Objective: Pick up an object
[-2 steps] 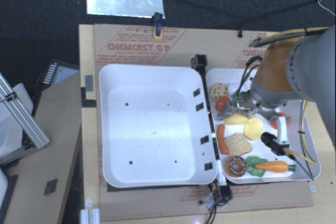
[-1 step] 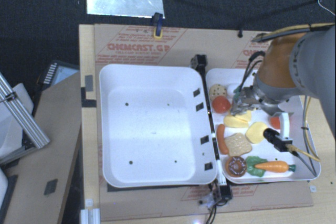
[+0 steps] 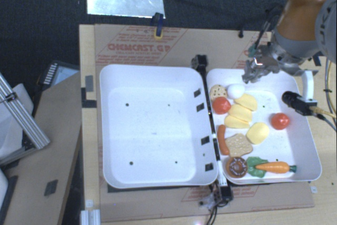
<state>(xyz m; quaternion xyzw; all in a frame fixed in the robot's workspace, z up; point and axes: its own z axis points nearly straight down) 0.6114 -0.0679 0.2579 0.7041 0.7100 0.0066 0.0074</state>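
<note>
A: Where is the hand (image 3: 255, 72)?

B: It hangs over the far edge of the right bin (image 3: 310, 150), near that bin's back left part. The grey arm (image 3: 308, 13) with its orange band comes in from the right above it.

A: Are its fingers apart or together?

B: I cannot tell; they are too small and blurred against the bin's rim. Nothing is seen between them.

A: And the objects?

B: All lie in the right bin. A white egg (image 3: 235, 91) sits just below the hand, with a round cracker (image 3: 218, 92) touching its left side. A red tomato (image 3: 221, 105) lies under those, beside some yellow pieces (image 3: 242, 110) bunched together. A second red tomato (image 3: 280, 121) lies apart, toward the right.

A: Further to the front?

B: A sausage (image 3: 222, 139) lies along the left wall, a slice of bread (image 3: 238, 145) beside it, and a yellow lump (image 3: 257, 133) just right of that. At the near edge are a chocolate donut (image 3: 236, 166) and a carrot (image 3: 271, 167) with green leaves.

A: The left bin (image 3: 152, 124)?

B: It sits touching the right one, on a cardboard sheet (image 3: 137, 45) covering the bench.
</note>
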